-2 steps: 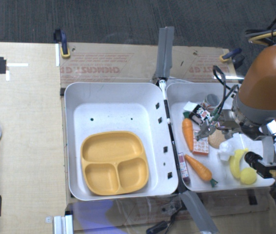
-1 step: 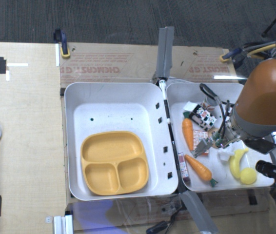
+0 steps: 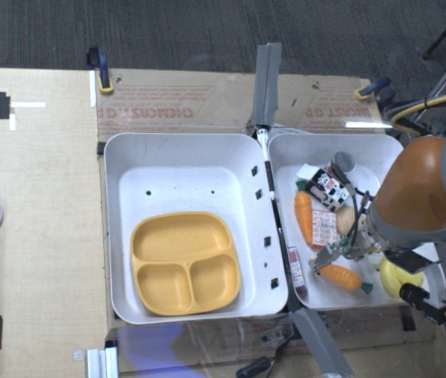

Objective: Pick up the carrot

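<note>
A: Where the right bin (image 3: pixel 282 211) meets its near edge, one carrot (image 3: pixel 341 276) lies almost flat across, long axis roughly parallel to that near rim, narrow end toward the bin's left wall, green stub at the right end.

B: Gripper?

A: The gripper (image 3: pixel 347 246) is low over that carrot, just behind it. Cannot tell how the jaws stand; the arm's orange band (image 3: pixel 416 187) and grey wrist cover most of the tool. No object visible between fingers.

B: Second carrot?

A: Yes. Another carrot (image 3: pixel 304 215) lies further in, near the left wall of the right bin, long axis running near to far, tip toward the near edge. It touches a printed packet (image 3: pixel 324 228) on its right.

B: Hidden items?

A: A yellow object (image 3: pixel 400 278) at the near right corner is partly under the arm; shape unclear. A small black-and-white box (image 3: pixel 327 189) and a grey cap (image 3: pixel 342 163) sit toward the far side, edges hard to resolve.

B: Left bin?

A: The left bin (image 3: pixel 120 211) carries a yellow divided plate (image 3: pixel 183 262) toward its near edge, three compartments, fully visible.
</note>
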Controlling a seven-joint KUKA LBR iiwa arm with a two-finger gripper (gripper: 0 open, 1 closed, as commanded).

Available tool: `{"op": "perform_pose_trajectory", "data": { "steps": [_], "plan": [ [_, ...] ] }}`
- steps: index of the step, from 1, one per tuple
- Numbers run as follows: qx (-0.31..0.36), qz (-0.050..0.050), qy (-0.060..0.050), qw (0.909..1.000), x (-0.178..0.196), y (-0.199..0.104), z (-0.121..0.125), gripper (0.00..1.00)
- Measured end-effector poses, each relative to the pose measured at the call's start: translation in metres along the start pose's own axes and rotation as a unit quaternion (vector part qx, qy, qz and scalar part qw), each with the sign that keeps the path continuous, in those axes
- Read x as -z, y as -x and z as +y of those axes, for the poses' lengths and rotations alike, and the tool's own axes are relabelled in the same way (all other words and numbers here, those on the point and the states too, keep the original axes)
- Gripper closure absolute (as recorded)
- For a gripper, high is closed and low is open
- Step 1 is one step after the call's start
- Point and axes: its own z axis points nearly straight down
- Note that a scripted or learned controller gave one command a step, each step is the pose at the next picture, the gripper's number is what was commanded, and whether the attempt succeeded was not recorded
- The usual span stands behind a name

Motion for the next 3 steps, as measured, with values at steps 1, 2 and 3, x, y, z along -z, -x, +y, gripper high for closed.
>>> {"op": "perform_pose_trajectory", "data": {
  "steps": [1,2,3],
  "plan": [
    [0.092,-0.001,0.001,0.9958,0.055,0.016,-0.004,0.0],
    [0.169,0.0,0.0,0.9855,0.0,-0.006,0.002,0.0],
    [0.167,0.0,0.0,0.9859,0.009,-0.005,0.002,1.0]
  ]
}}
